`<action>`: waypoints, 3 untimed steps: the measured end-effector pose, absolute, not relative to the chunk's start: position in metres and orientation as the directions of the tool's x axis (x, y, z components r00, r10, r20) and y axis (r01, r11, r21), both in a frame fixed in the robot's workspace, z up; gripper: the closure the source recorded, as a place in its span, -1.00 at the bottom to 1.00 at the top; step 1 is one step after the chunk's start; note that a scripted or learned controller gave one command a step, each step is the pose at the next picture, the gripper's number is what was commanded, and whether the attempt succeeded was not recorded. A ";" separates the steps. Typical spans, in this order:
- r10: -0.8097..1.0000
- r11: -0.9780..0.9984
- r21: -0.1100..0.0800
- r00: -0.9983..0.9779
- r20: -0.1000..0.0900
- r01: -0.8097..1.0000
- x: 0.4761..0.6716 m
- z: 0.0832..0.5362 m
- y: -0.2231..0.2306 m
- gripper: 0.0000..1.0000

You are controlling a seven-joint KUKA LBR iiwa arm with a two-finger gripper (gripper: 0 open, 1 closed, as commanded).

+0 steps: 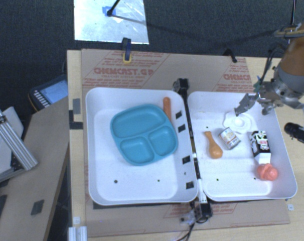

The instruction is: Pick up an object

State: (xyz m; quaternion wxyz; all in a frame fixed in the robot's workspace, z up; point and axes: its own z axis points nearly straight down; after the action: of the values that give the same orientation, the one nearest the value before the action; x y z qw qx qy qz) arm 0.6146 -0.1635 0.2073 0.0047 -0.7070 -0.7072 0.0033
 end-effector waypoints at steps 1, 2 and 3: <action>1.000 0.003 0.001 -0.003 -0.001 1.000 0.617 0.215 -0.163 -1.00; 1.000 0.001 -0.002 -0.001 0.000 1.000 0.620 0.171 -0.169 -1.00; 1.000 0.005 -0.002 -0.005 0.001 1.000 0.629 0.114 -0.169 -1.00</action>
State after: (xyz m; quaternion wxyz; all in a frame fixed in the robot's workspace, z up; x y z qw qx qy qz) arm 0.6293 -0.1686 0.1136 0.0010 -0.7055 -0.7087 0.0007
